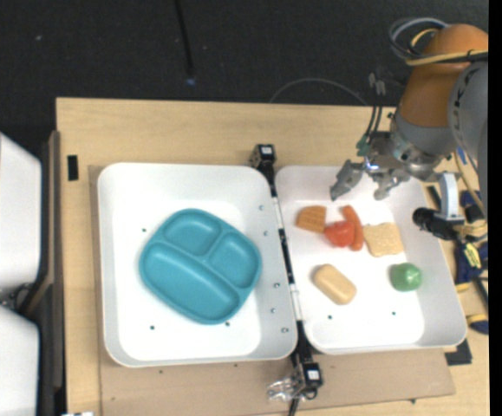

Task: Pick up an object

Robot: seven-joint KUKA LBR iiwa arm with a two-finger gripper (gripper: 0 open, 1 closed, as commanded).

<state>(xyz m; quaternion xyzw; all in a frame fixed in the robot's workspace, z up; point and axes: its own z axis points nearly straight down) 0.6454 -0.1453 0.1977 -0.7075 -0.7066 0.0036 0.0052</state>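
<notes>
The wooden surface (190,128) carries two shallow white bins side by side. The left bin (129,319) holds a large teal divided plate (200,265), lying flat and slightly turned. The right bin (433,319) holds the small things the task could take: a tan oblong bread roll (334,283) toward the front, a pale square cracker (383,239), an orange wedge (312,219), a red lumpy piece (346,230) and a small green ball (405,276). The grey arm with its orange band (433,85) reaches in from the right, and the jaws (366,180) hang above the rear part of the right bin, spread apart with nothing between them, just behind the red piece and the orange wedge. Nothing appears lifted yet, so the step in hand looks like the descent toward a target. The risk lies in the crowding: the orange wedge, the red piece and the cracker sit touching or nearly so, and a finger coming down there could land on a neighbour, push the cluster aside, or close on an edge and let it slip. The roll and the green ball stand more apart and seem safer picks.
</notes>
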